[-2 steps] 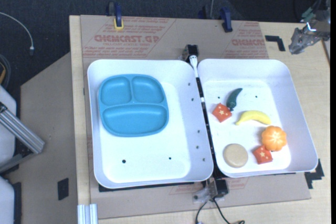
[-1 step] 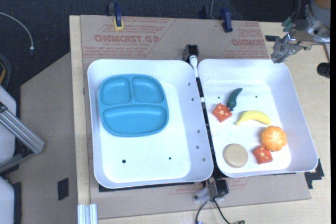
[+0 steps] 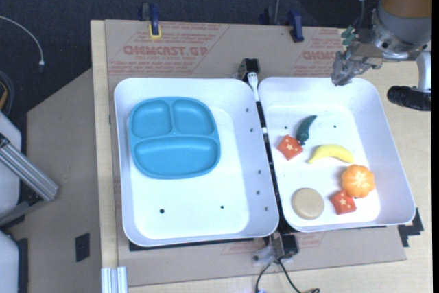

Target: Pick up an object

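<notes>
The right bin (image 3: 384,127) holds several small items: a dark green pepper-like piece (image 3: 305,127), a yellow banana (image 3: 330,154), an orange (image 3: 358,181), a tan round disc (image 3: 308,203), and two red cubes (image 3: 289,147) (image 3: 343,202). My gripper (image 3: 342,72) hangs at the bin's far edge, above and behind the items, clear of all of them. Nothing shows between its tips.
The left bin (image 3: 233,202) carries a blue sectioned plate (image 3: 175,137) in its far left part. Two blue clamps (image 3: 153,18) (image 3: 295,22) hold the cardboard board at the back. A black divider (image 3: 259,121) runs between the bins.
</notes>
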`<state>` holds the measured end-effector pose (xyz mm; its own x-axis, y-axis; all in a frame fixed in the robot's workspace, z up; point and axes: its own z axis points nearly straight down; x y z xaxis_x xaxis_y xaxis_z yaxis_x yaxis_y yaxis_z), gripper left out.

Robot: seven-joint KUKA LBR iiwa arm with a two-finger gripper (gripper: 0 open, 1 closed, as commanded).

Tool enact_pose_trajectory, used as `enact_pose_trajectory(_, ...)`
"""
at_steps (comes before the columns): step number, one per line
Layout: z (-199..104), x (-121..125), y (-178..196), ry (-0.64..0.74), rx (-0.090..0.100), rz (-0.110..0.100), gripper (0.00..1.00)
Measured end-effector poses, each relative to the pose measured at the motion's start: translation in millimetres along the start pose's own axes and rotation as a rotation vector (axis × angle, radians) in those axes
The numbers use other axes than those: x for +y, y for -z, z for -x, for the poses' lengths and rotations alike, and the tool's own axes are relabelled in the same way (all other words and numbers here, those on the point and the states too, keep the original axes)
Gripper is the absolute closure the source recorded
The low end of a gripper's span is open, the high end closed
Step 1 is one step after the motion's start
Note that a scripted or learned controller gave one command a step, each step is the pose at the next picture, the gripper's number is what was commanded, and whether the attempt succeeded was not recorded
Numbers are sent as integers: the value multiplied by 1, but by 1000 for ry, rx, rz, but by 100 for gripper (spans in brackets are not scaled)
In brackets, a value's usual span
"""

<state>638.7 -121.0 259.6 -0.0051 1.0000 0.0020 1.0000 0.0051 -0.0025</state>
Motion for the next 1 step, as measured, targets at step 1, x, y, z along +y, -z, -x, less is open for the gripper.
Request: enact_pose_trajectory(1,-46,-10,-11,-1,0,-1,100)
